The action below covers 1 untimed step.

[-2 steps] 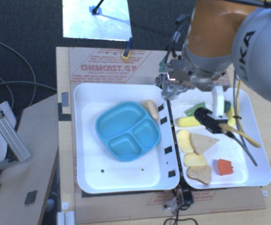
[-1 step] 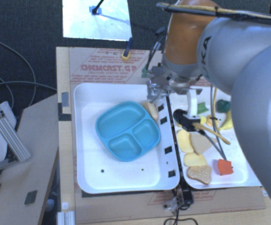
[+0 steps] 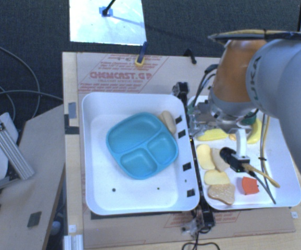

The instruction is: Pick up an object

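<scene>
My gripper (image 3: 207, 123) hangs low over the far left corner of the right bin (image 3: 292, 184), mostly hidden under the grey wrist and orange band. Just below it lies a yellow banana-like piece (image 3: 212, 135). Nearer the front along the bin's left side sit two pale yellow pieces (image 3: 204, 155) (image 3: 216, 177) and a tan heart-shaped cookie (image 3: 222, 193). A red block (image 3: 249, 185) rests at the front. I see nothing between the fingers.
The left bin (image 3: 96, 155) holds a blue divided plate (image 3: 141, 145) with a tan oval piece (image 3: 168, 121) against its far right edge. The divider (image 3: 188, 150) between the bins carries black clips. A thin tan stick (image 3: 262, 175) lies in the right bin.
</scene>
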{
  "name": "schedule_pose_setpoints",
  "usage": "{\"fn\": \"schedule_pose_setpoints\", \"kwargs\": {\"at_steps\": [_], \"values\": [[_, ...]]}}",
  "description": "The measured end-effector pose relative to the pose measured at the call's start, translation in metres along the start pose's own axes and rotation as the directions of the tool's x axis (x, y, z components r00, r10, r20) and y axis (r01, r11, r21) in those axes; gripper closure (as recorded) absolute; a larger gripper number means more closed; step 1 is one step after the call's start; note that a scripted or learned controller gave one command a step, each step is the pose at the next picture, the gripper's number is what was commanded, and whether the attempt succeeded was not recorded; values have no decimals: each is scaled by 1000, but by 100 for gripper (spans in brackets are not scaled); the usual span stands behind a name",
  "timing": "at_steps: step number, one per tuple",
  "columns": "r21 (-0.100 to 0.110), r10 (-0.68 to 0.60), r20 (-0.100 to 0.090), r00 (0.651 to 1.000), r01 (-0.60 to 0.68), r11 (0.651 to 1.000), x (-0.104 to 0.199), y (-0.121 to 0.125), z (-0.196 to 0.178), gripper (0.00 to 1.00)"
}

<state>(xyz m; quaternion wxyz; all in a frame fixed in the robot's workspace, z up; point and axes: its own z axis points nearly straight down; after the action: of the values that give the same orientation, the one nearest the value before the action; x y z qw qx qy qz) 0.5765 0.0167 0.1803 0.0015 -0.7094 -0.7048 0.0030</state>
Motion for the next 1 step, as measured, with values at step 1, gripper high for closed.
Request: {"fn": "schedule_pose_setpoints", "kwargs": {"at_steps": [1], "values": [[-11, -13, -3, 1000, 13, 1000, 35, 37, -5, 100]]}}
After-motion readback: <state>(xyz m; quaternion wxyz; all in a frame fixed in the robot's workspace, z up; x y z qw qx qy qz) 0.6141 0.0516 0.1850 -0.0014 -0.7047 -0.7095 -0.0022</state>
